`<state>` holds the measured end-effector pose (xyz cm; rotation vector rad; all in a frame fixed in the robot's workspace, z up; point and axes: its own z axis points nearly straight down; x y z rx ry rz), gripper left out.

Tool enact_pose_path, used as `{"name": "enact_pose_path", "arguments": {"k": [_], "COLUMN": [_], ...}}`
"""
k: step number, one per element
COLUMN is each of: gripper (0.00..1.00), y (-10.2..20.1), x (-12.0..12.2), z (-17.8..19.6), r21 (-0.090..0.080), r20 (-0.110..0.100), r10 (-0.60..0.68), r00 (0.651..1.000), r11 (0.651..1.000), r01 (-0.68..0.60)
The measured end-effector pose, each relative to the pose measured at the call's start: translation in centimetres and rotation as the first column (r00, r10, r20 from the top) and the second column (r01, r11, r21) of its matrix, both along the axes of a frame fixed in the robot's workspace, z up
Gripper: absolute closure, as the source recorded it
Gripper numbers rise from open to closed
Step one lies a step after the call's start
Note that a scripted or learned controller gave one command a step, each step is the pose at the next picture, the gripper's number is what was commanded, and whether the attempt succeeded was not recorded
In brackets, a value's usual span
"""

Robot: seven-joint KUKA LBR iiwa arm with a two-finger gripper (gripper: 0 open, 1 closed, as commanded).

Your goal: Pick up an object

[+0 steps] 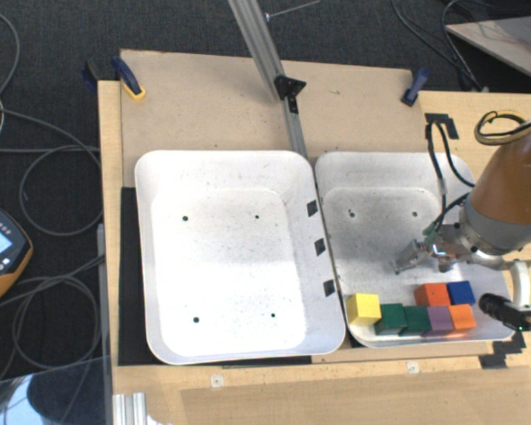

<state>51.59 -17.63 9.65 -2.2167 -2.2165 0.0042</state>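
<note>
While the gripper (411, 257) hangs low over the right bin (372, 180), the blocks lie just toward the near edge from it, packed in that bin's near right corner. Closest is the red block (435, 292), with a blue block (460, 290) beside it; in front sit a yellow block (365, 306), two green blocks (404, 318), a purple block (440, 318) and an orange block (462, 317), touching in a row along the near wall. Whether the tool is spread or pressed together I cannot tell; it is small and blurred, perhaps tilted. Nothing appears pinched in it. The left bin (159, 175) lies well apart.
</note>
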Motion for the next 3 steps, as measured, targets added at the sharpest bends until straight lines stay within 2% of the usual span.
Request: {"name": "enact_pose_path", "arguments": {"k": [1, 3], "gripper": [1.00, 1.00], "y": [0.0, 0.7], "x": [0.2, 2.2], "z": [1.4, 12.2], "r21": [-0.001, -0.005], "r20": [0.008, 0.014], "r10": [0.000, 0.002], "r00": [1.000, 1.000], "r11": [1.000, 1.000], "r01": [0.000, -0.002]}}
